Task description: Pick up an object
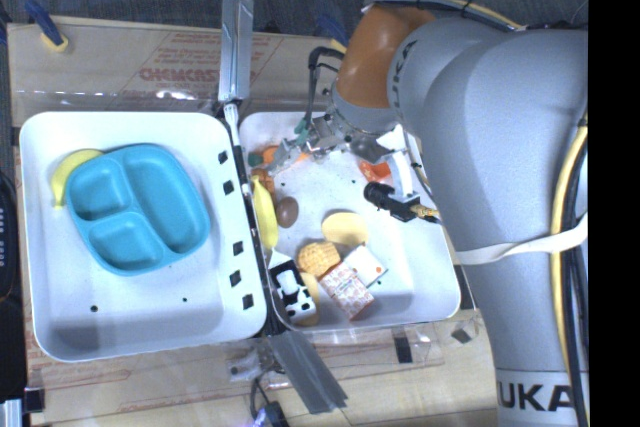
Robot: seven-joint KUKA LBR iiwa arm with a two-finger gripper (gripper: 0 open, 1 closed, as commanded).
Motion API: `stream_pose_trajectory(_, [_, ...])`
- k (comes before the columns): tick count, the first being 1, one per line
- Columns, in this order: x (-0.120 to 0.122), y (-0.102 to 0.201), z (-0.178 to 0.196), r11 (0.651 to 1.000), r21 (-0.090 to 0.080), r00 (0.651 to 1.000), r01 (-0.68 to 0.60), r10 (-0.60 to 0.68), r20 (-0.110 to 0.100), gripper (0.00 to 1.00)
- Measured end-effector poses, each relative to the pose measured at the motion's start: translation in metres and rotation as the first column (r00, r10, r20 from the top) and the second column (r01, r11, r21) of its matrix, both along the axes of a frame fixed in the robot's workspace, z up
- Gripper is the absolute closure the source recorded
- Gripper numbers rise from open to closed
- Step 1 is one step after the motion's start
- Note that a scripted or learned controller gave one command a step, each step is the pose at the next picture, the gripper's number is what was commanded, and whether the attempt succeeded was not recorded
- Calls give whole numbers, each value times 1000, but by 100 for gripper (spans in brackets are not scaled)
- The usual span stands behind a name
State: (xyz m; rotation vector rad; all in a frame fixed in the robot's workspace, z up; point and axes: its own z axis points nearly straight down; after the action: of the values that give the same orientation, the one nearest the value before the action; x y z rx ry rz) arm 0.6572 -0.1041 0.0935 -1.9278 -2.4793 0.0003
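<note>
Objects [318,262]: lying loose in right bin [405,250], spreading from its upper-left corner down to its lower edge and crowding mostly along its left half and middle.

Carrot [268,156]: lying in upper-left corner of right bin, just beside gripper [303,143]. Contact between the two: not discernible.

Banana [264,215]: lying lengthwise against left edge, just below Carrot.

Brown ball [287,211]: sitting just beside Banana, on the side facing bin middle.

Lemon [344,227]: resting near bin middle, close to Brown ball but apart from it.

Cracker [312,253]: lying just below Lemon, between Lemon and lower-left corner.

Box [352,287]: lying tilted near lower edge, just beside Cracker.

Black-and-white block [288,288]: sitting in lower-left corner, close to left edge.

Red piece [377,170]: lying toward upper-right corner, close under arm [480,115].

Tool status: gripper reaching down into upper-left corner of right bin, hanging above bin floor near upper edge. Opening width and any hold on an object: not discernible at this angle.

Arm status: entering from right of camera view, crossing over right edge of right bin and hiding part of that edge.

Left bin [120,305]: carrying blue plate [140,205], sitting toward upper-left corner. Second banana [68,173]: lying at upper-left corner, partly tucked under plate rim.
</note>
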Motion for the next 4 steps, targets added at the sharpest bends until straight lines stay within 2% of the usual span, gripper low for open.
stream_pose_trajectory(1, [-49,-1,-1,992,0,992,130,-130,-4,0])
stream_pose_trajectory(2, [0,8,0,994,0,994,107,-107,2,0])
stream_pose_trajectory(3, [-75,8,1,992,0,992,124,-124,3,0])
stream_pose_trajectory(4, [-165,-17,11,992,-19,991,-123,123,52,0])
